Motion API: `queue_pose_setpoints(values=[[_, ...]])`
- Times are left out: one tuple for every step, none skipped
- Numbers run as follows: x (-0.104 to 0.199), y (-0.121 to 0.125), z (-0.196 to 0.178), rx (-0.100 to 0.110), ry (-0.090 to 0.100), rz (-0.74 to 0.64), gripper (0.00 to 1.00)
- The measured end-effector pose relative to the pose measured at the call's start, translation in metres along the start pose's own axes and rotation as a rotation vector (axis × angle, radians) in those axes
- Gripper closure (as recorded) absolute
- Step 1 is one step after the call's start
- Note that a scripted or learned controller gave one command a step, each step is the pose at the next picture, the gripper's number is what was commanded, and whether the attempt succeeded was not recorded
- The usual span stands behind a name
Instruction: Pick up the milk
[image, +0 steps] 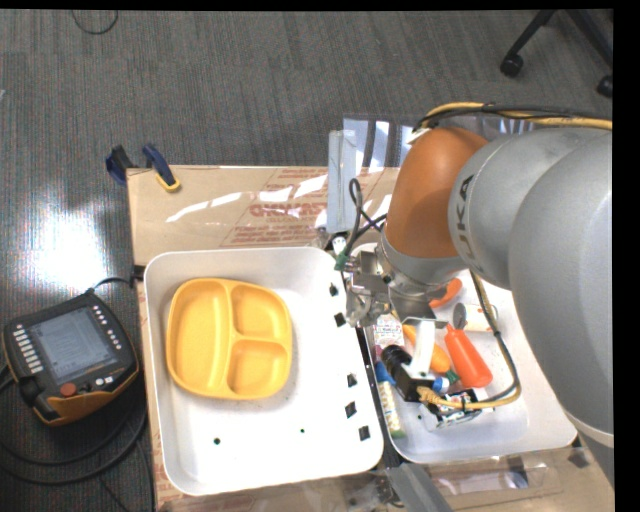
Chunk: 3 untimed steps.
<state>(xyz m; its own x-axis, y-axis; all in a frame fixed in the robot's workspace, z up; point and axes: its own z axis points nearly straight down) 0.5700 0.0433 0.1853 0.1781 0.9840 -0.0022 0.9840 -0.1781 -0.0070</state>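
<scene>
White bins: two shallow bins sit side by side on a bench, the left bin and the right bin, viewed from above at a slant.
Left bin contents: a yellow divided plate with three compartments lies in the upper left part of this bin.
Arm: a large grey arm with an orange band reaches in from the right and covers much of the right bin.
Gripper: the gripper hangs low over the left edge of the right bin, by the wall between the bins; whether it is released or clenched cannot be told.
Right bin contents: a jumble of small items lies just beside the gripper, among them an orange carrot-like piece and a white piece.
Milk: it cannot be picked out with certainty in that jumble.
Floor: a handheld control pendant with a screen rests on the grey carpet left of the bench.
Bench back: a blue and yellow clamp sits at the far left corner.
</scene>
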Motion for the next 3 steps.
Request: queue_pose_setpoints(values=[[0.078,-0.045,0.065,0.001,0.0,-0.181,1.0],[0.053,0.003,-0.037,-0.003,0.0,-0.219,1.0],[0.013,0.049,0.0,-0.002,0.0,0.175,1.0]])
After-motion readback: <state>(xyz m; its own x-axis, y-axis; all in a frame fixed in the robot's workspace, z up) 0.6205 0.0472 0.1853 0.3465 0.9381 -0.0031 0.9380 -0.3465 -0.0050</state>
